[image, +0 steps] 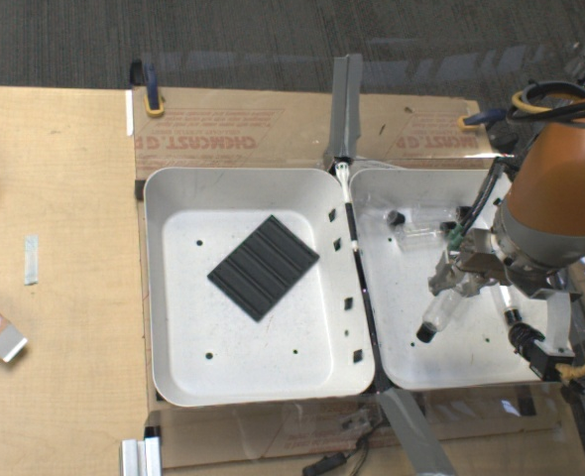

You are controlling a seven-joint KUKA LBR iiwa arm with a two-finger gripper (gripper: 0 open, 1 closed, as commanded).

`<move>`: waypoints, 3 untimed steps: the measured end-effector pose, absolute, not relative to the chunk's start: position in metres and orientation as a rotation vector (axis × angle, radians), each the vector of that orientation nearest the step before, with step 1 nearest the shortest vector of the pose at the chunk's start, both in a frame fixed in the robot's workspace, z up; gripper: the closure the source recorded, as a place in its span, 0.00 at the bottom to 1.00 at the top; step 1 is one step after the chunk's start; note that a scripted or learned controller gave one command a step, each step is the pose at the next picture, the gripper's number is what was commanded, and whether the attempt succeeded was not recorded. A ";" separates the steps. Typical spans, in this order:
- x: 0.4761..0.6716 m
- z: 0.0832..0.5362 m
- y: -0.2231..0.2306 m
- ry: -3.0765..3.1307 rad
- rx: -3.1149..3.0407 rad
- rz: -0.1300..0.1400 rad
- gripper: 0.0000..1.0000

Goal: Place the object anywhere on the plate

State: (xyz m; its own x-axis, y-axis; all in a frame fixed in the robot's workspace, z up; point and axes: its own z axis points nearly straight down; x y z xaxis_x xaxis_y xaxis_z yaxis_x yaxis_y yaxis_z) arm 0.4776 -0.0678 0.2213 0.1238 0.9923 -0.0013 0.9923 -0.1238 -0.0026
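A robotics lab: two shallow white plastic bins sit side by side on a cardboard-lined wooden counter (clamps at its back edge), with a grey, orange-banded industrial arm trailing cables above them.

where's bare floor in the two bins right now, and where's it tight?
Left bin: the dark ribbed plate sits mid-floor; bare white strips run between it and all four walls, widest along the near wall. Right bin: crowded around the hand and the clear objects beside it; bare floor at the near-left corner.
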 end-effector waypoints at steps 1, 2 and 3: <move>0.524 0.190 0.004 -2.073 -2.361 0.009 1.00; 0.612 0.197 0.065 -1.987 -2.434 0.009 1.00; 0.649 0.218 0.144 -2.039 -2.391 0.006 1.00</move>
